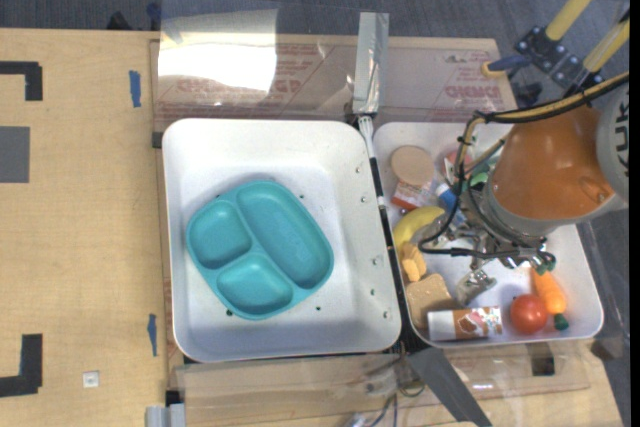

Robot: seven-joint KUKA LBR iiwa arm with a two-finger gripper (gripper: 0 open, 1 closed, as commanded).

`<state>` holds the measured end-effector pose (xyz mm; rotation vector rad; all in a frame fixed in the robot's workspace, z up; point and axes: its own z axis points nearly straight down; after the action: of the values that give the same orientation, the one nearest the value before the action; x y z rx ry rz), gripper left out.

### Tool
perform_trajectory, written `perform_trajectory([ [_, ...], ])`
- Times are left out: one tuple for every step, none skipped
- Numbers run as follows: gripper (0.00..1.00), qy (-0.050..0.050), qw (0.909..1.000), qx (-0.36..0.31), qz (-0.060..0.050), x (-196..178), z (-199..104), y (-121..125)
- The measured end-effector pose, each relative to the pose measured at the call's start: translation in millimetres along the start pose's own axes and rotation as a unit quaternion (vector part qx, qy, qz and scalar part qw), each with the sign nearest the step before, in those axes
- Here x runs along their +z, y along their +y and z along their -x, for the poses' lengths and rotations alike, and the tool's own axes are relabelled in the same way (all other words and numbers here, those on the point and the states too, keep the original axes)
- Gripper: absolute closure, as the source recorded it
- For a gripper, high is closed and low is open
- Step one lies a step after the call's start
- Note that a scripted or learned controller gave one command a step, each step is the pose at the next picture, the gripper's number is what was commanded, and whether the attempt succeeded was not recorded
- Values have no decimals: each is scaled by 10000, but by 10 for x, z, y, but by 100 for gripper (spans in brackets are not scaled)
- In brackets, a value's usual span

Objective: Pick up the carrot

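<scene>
The carrot (pixel 549 292) lies at the tomato's (pixel 528 314) upper right in the right bin (pixel 585 327), the arm (pixel 545 170) hanging above, seemingly lining up a grab, though its gripper's (pixel 478 280) state I cannot tell.

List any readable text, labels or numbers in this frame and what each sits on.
None can be read with confidence.
Reddish print on the clear plastic sheet behind the two white bins: mirrored and blurred, illegible.
Label on the small white-and-red bottle in the right white bin: too small to read.
Teal divided plastic plate in the left white bin: no marking.
</scene>
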<state>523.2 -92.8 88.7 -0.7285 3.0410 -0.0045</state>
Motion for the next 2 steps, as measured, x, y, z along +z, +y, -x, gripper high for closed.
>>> perform_trajectory([
  [0, 28, 9971, 767, 10, -22, 492, -597],
  [0, 36, 9943, 1068, 8, 2, -51, -27],
])
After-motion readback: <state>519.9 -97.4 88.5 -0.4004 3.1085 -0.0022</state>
